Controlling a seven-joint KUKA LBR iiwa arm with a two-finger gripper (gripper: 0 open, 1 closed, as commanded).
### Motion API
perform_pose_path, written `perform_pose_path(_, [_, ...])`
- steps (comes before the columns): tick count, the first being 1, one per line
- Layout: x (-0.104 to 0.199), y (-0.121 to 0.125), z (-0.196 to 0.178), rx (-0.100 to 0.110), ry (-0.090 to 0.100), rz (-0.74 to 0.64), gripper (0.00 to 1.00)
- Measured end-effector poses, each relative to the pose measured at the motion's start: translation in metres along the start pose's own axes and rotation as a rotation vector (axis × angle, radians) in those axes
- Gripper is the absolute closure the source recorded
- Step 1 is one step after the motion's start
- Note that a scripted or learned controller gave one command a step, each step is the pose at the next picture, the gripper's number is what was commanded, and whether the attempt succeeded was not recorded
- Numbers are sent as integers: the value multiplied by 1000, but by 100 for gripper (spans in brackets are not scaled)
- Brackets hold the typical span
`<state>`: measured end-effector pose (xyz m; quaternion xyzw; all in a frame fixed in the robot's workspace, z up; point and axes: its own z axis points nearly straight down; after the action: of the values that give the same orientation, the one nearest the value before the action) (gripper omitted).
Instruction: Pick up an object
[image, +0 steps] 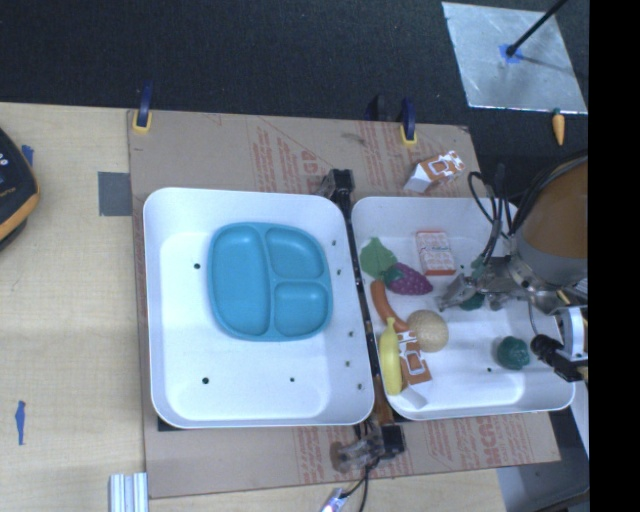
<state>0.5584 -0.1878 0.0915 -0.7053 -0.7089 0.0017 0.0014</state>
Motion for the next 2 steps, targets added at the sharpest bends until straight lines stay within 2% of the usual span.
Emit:
perform_pose_path(1, [19,46,-1,-2,-1,-1,0])
perform_pose_path(2, [-10,98,-1,-3,0,0,0])
